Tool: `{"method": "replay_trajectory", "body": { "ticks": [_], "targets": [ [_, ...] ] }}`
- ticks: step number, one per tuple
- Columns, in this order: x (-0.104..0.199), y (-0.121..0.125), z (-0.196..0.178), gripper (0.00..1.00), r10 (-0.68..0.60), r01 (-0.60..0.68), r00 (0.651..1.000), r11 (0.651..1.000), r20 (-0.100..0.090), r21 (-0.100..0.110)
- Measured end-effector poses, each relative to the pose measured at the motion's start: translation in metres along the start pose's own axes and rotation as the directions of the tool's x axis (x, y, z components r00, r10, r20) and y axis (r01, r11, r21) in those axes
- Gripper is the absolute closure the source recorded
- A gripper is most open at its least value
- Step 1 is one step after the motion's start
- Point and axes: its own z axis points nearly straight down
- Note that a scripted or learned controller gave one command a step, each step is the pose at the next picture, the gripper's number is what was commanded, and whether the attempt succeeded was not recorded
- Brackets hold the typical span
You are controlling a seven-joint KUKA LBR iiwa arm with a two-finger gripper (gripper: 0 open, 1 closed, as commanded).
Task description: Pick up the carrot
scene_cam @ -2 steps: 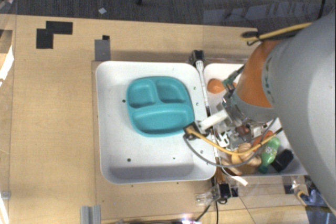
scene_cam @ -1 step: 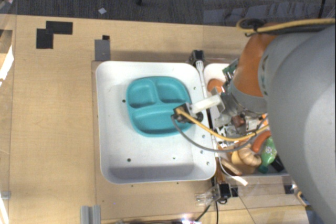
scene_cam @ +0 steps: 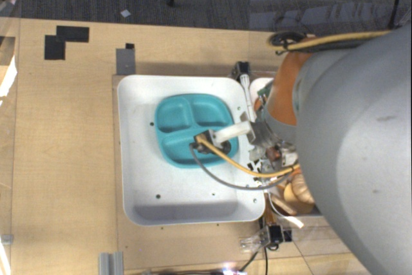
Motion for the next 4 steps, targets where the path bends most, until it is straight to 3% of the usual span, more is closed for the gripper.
{"method": "replay_trajectory", "body": {
  "ticks": [1, 2, 3, 4],
  "targets": [
    [0.019, -0.049, 0.091, 1.0, -0.006, 0.006, 1.0, 1.0, 0.006, 0.012],
    [0.04, -0.104, 0.085, 1.0, -0.027, 0.027, 1.0, 1.0, 0.004, 0.0],
    [0.033, -0.147, 0.112, 1.0, 0.003, -0.003, 1.0, 1.0, -0.001, -0.004],
    [0.035, -0.148, 0.102, 1.0, 0.005, -0.005, 1.0, 1.0, -0.001, 0.001]
  ]
}}
